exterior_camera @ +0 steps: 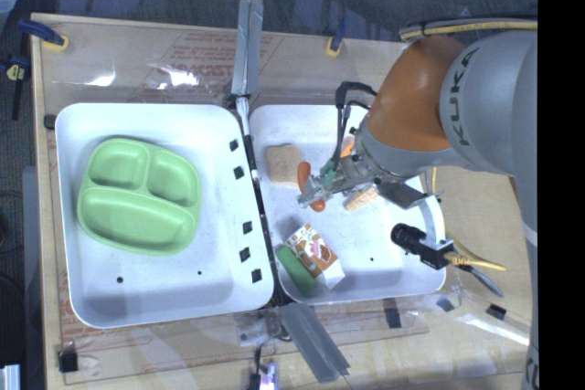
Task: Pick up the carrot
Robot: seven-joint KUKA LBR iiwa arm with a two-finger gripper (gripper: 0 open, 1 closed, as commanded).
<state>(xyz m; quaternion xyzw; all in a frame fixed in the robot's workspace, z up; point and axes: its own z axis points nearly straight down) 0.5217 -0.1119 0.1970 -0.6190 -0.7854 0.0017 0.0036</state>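
The carrot shows as a small orange piece in the right bin, just right of a tan bread slice. My gripper hangs directly over it, reaching in from the right under the grey arm with its orange band. A red-orange bit peeks out just below the gripper; it may be the carrot's other end or a separate item. The gripper's body hides what lies between these two bits.
A beige stick-shaped item lies right of the gripper. A printed packet and a green object sit near the right bin's front left corner. The left bin holds a green divided plate.
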